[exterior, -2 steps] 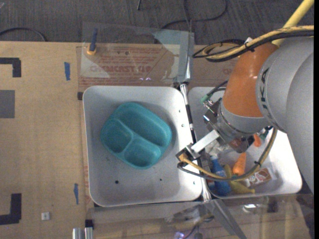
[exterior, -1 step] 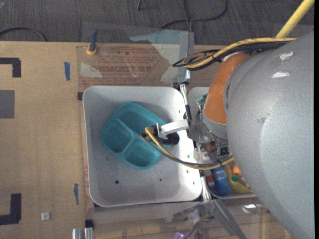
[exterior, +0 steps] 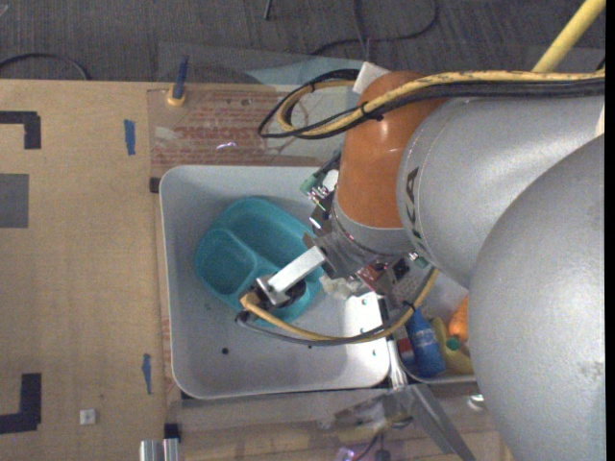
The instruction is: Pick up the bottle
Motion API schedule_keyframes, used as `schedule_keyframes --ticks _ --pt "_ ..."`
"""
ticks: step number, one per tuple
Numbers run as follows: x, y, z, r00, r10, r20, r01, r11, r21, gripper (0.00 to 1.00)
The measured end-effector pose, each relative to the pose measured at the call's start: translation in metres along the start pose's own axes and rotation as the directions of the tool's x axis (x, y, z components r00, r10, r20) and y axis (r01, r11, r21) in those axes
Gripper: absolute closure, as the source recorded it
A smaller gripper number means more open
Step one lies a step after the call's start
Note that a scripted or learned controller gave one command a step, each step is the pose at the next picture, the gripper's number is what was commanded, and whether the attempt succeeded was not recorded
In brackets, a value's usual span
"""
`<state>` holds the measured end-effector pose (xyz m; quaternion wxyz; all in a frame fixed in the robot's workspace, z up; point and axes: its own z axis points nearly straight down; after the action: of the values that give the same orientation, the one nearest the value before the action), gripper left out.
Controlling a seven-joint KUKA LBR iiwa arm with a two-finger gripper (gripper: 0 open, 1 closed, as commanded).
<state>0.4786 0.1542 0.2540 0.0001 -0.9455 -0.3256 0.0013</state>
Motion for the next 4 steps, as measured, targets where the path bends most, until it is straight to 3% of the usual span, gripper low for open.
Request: schedule_keyframes --ticks 1,2,3,4 --pt "0.001 -0.001 -0.009 1.0 -0.003 0.002 0.003 1.0 0.001 1.0" --pt "0.045 -0.017 -0.029 0.991 0.132 -0.003 -0.132 0.991 -0.001 1.0" --pt "-0.023 0.029 0.008 1.0 0.007 0.003 -0.007 1.0 0.003 1.0" --pt "0.043 -0.053 0.085 0.962 0.274 -0.001 -0.274 0.962 0.0 1.0"
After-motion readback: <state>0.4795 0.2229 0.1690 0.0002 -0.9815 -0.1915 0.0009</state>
